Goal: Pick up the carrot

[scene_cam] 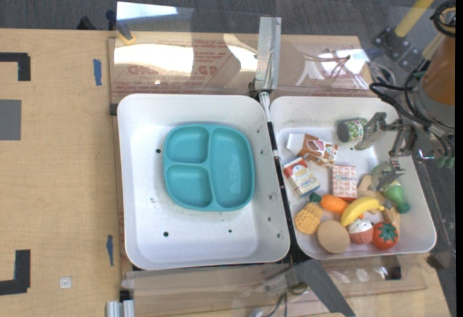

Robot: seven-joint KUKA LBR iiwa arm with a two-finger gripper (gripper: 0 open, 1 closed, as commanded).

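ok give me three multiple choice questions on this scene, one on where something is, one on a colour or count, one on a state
1. Where is the carrot?
A. in the right bin, among the toy food
B. on the teal plate
C. on the cardboard outside the bins

2. How many compartments does the teal plate have?
A. two
B. three
C. five

3. What is the state of the plate in the left bin?
A. flipped upside down
B. stacked with food
C. lying flat, face up, with nothing on it

Answers:
1. A, the carrot lies in the right bin beside the banana.
2. B, two small sections sit left of one long section.
3. C, its three hollows face up and show bare teal.
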